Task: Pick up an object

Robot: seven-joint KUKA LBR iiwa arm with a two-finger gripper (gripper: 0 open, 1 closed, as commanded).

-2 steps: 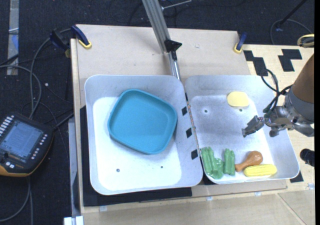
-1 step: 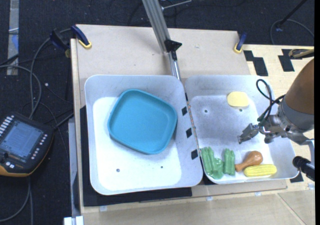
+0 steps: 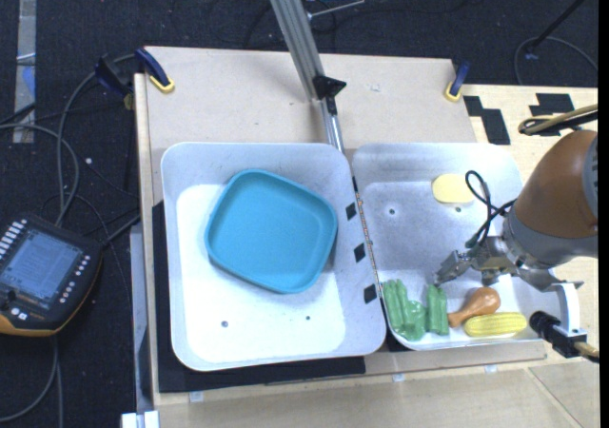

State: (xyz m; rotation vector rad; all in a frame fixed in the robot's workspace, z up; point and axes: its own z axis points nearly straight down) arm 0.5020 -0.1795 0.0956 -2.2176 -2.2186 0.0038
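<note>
Below my gripper [image 3: 455, 269], whose fingers' spread I cannot tell, lie an orange drumstick [image 3: 476, 304], yellow corn [image 3: 494, 324], and green pods [image 3: 415, 310].

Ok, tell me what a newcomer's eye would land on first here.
First the blue plate, big and bright in the left bin. Next the arm with its orange band, reaching in from the right over the right bin, its gripper low above the toy food. That food huddles along the near edge: green pieces, a drumstick and corn, with a yellow piece apart at the far side.
</note>
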